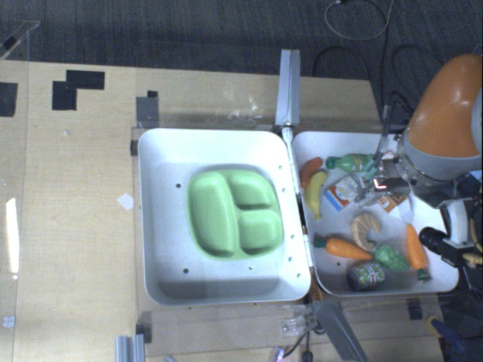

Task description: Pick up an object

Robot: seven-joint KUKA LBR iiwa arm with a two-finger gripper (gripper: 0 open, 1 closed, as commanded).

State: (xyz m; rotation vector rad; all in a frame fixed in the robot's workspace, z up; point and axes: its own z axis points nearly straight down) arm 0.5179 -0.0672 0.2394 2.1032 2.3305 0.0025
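Note:
My gripper (375,185) hangs low over the middle of the right bin (445,281), just above a small white, blue and orange carton (341,194). Around it lie a yellow banana (315,192), a red pepper (309,170), a green bottle (349,161), a tan round of bread (367,228), two carrots (347,249) (415,248), a green broccoli piece (391,257) and a dark can (367,275). The orange band and grey wrist (445,127) cover the bin's far right corner.
The left bin (158,202) holds a green divided plate (234,211). A metal post (287,89) stands between the bins at the back. Black cables (362,21) run over the floor behind the bench.

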